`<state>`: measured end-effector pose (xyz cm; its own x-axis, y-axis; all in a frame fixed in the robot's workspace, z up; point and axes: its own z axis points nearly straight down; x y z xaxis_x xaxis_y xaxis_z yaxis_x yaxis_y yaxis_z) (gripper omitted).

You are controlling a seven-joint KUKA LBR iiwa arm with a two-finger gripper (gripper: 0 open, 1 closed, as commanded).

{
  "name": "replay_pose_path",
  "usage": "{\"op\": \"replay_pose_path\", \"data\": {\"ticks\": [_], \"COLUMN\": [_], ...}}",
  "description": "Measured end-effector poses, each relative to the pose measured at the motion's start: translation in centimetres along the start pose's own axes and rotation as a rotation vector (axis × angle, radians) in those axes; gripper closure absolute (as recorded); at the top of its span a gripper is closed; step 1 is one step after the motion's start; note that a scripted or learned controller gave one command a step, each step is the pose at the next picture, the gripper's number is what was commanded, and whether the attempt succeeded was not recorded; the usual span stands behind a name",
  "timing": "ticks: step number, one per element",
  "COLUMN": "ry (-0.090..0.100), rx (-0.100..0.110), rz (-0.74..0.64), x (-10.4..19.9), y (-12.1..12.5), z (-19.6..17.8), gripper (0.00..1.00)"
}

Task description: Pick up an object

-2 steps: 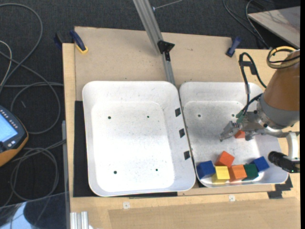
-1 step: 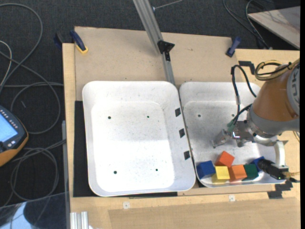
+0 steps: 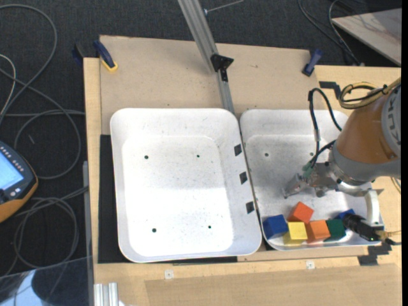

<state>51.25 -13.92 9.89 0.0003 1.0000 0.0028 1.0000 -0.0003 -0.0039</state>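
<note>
I am reaching in over the table (image 3: 191, 69), hanging above the right bin (image 3: 280, 139), with the left bin (image 3: 172, 126) lying well off to my far side. My jaws (image 3: 299, 185) are hovering low; how wide they are standing I cannot tell, and nothing is showing between them. Just below them are sitting an orange block (image 3: 303, 211), a blue cube (image 3: 275, 225), a yellow cube (image 3: 297, 232), another orange cube (image 3: 317, 231) and a green cube (image 3: 336, 227).
</note>
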Motion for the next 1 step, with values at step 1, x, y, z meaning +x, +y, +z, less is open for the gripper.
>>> {"op": "replay_pose_path", "data": {"ticks": [1], "ry": [-0.001], "rx": [-0.004], "rz": [0.000], "x": [0.00], "y": [0.10], "z": [-1.14], "gripper": [1.00]}}
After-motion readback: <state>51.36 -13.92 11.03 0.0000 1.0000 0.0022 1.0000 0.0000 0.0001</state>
